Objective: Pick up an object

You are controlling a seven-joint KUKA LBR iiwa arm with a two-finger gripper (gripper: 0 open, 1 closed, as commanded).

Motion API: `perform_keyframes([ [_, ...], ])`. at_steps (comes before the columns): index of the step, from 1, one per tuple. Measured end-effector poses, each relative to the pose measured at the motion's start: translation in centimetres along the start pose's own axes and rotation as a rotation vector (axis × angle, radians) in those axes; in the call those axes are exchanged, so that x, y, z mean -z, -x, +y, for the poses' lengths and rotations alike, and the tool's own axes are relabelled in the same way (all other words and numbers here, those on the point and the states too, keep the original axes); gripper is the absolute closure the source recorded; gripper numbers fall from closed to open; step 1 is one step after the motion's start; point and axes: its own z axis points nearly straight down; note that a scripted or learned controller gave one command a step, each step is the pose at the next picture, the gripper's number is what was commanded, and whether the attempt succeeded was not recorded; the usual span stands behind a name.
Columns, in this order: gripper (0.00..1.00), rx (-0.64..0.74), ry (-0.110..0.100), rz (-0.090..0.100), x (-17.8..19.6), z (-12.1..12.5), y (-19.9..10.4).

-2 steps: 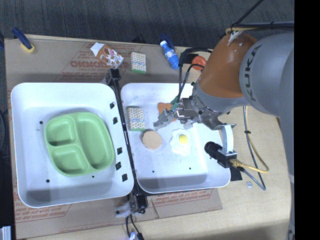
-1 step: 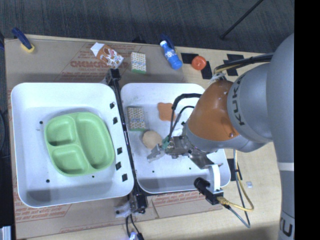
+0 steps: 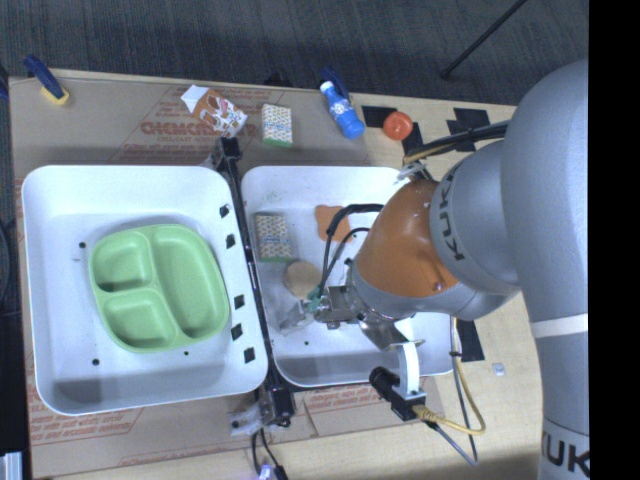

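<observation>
Grey arm, item nearest the lens: enters from the right, orange band above the wrist, reaching down into the right bin.

Pincer: low over the bin floor, near its left wall. Whether it is apart or together cannot be told; nothing is visibly between its tips.

Candidate objects, right bin:
- Tan rounded object, just above the pincer, near or touching it; contact cannot be confirmed.
- Patterned packet, lying flat further up, beside the left wall.
- Orange item, partly hidden by the wrist.

Step in hand, as judged: descent or closing phase of a grasp attempt, no lift begun. Next move calls for closing squarely on the tan object, then a straight rise; its rounded form may slip aside.

Left bin: green divided tray, well apart from the pincer.

Tabletop, behind the bins: blue bottle, small orange ball, patterned box, snack wrapper, blue clamp at far left.
</observation>
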Motion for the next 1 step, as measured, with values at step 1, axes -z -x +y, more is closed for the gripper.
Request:
perform_keyframes([
  [1, 1.0, 0.006, 0.0, 0.0, 1.03, 0.09, -0.02],
])
